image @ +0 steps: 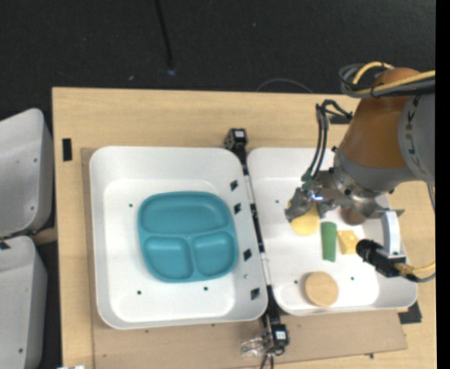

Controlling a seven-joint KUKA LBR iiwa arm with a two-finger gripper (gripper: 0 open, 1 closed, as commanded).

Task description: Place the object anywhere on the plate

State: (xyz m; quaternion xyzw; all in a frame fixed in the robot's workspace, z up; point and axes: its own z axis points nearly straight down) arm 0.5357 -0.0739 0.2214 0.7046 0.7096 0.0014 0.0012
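A teal plate with three compartments lies in the left bin. In the right bin lie a yellow rounded piece, a green stick-shaped piece, a small yellow-orange piece and a tan round disc. My gripper hangs low over the right bin, directly above and at the yellow rounded piece. The arm's wrist covers the gripper from above, and nothing shows held in it.
A ridge with black clips separates the two bins. Cables trail from the arm's wrist. A black-tipped attachment with a white bracket sticks out near the right bin's right edge. The wooden bench surrounds the bins.
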